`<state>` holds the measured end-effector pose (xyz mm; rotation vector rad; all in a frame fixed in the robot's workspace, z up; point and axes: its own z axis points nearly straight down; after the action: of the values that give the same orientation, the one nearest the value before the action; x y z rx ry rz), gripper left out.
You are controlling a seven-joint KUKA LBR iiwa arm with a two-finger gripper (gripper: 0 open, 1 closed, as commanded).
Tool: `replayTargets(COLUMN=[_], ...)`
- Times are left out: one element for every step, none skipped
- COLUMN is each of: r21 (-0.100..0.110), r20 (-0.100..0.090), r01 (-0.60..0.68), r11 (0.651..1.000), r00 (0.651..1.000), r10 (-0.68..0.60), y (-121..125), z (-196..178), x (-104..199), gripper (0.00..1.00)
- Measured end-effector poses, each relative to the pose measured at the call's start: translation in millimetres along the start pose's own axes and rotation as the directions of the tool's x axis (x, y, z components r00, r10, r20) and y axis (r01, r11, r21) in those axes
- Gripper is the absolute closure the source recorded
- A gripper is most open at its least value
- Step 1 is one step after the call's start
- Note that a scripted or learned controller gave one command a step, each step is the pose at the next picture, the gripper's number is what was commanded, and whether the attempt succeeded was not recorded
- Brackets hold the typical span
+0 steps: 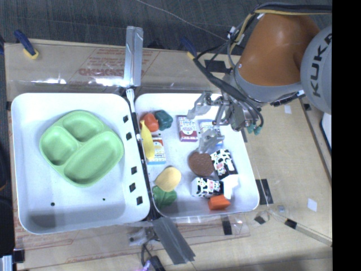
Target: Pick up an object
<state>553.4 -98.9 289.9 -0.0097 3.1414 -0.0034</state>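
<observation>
Bench: pale wooden bench top [293, 168] on dark carpet; you look down at a slant on two shallow white bins side by side, a grey clamp bar [133, 55] over their shared edge.

Left bin: the left white bin [34, 208] carries a light green plastic divided plate [82, 146], flat, near the middle; probably the drop side.

Right bin: the right white bin [245, 176] holds the clutter you pick from; red and dark green small toys [157, 119] at the top left; a yellow banana-shaped piece [147, 141] along the left wall; a small red-and-white carton [188, 128]; a round brown disc [200, 163]; two black-and-white cow-patterned blocks [223, 162]; a yellow lemon-shaped toy [168, 178] on a green one; an orange block [219, 202] at the bottom.

Arm: grey with an orange band, reaching in from the right, wrist above the bin's upper right.

Gripper: two-finger metal gripper [210, 141] low over the bin, just above the disc and beside the carton; you cannot tell from this angle how its fingers stand; nothing seen between them.

Judgement: nothing lifted yet; nearest candidates are the disc and carton; pieces touching each other make a clean grasp chancy.
</observation>
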Motion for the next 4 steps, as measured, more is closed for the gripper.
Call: replayTargets(r21=[-0.005, -0.002, 0.009, -0.001], r20=[-0.012, -0.005, -0.007, 0.000], r01=[0.019, -0.007, 0.159, 0.170], r11=[1.000, 1.000, 0.987, 0.985], r00=[1.000, 1.000, 0.987, 0.985], r10=[-0.019, 0.007, -0.159, -0.170], y=[2.5, -58.8, -12.0, -56.6], z=[139.3, 189.4, 195.1, 197.6], x=[-32.2, 0.3, -73.3, -31.3], gripper=[0.00, 0.00, 0.00, 0.00])
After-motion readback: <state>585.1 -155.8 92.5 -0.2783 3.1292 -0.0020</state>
